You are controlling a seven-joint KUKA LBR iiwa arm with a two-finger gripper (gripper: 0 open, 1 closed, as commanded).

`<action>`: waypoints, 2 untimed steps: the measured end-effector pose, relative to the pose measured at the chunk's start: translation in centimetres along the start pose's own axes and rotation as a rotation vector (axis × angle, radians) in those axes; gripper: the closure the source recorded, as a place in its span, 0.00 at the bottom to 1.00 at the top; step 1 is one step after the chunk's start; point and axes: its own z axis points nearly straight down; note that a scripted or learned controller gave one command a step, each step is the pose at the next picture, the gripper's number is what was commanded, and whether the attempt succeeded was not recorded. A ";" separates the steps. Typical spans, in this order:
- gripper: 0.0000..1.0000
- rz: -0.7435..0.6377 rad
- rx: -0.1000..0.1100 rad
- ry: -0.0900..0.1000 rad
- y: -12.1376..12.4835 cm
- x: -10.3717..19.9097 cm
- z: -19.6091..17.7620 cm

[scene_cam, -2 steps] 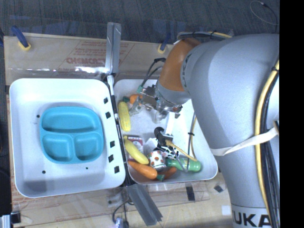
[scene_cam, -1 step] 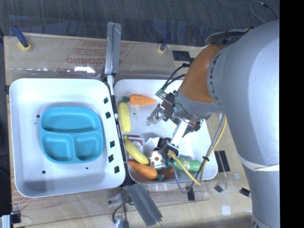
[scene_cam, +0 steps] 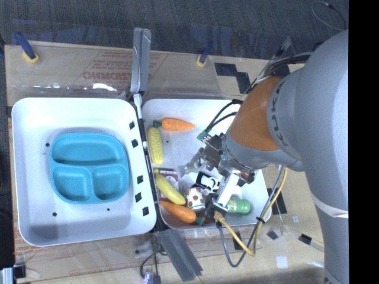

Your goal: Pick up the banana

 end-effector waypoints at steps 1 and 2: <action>0.00 0.006 0.002 0.001 4.9 -6.5 3.7; 0.00 -0.064 -0.013 0.005 2.4 0.4 6.9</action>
